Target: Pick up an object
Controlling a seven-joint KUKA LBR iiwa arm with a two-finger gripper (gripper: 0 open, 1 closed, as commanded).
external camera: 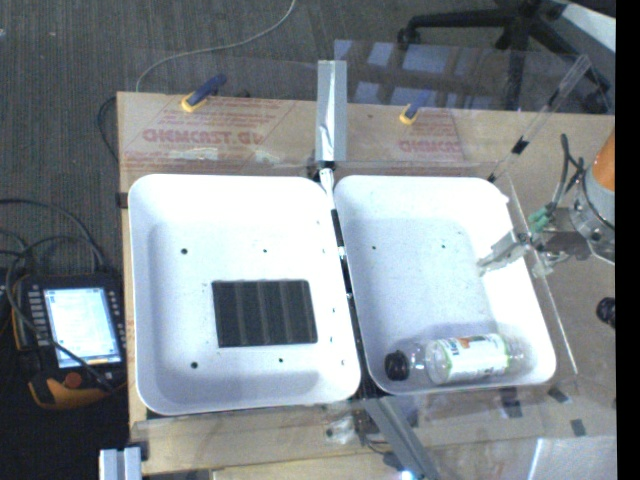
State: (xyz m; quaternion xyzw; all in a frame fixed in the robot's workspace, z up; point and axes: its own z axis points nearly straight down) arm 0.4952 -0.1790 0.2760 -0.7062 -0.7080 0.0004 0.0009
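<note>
A clear plastic bottle [462,357] with a black cap lay on its side along the near wall of the right bin [420,230], at about five o'clock in that bin, its cap pointing toward the left bin [170,218], which held a dark ribbed pad [264,312]. The gripper [497,258] hung at roughly three o'clock over the right bin's edge, well apart from the bottle. How its tips stood I could not tell.
</note>
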